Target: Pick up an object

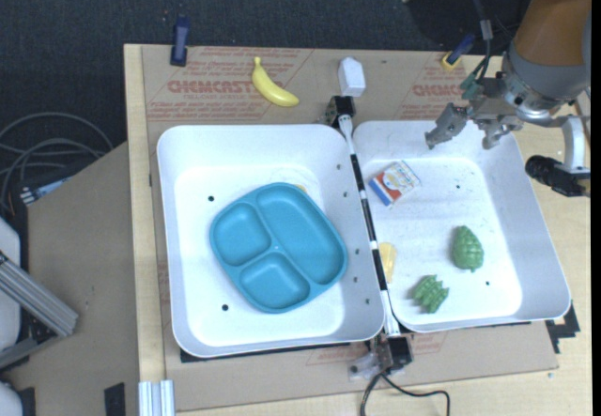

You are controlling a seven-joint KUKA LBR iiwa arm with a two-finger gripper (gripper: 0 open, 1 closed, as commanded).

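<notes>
The right bin (526, 217) holds a small red, white and blue box (393, 183) near its upper left. A round green object (466, 248) and a smaller green spiky one (429, 292) lie lower down, and a yellow piece (386, 259) rests against the left wall. My gripper (467, 130) hangs over the bin's upper edge, open, with nothing between its fingers. It is up and to the right of the box and apart from it.
The left bin (188, 170) holds a blue three-compartment tray (275, 246). A yellow banana (270, 85) and a blue item (179, 39) lie on the cardboard behind the bins. A white and black clip (349, 85) sits at the bins' shared top edge.
</notes>
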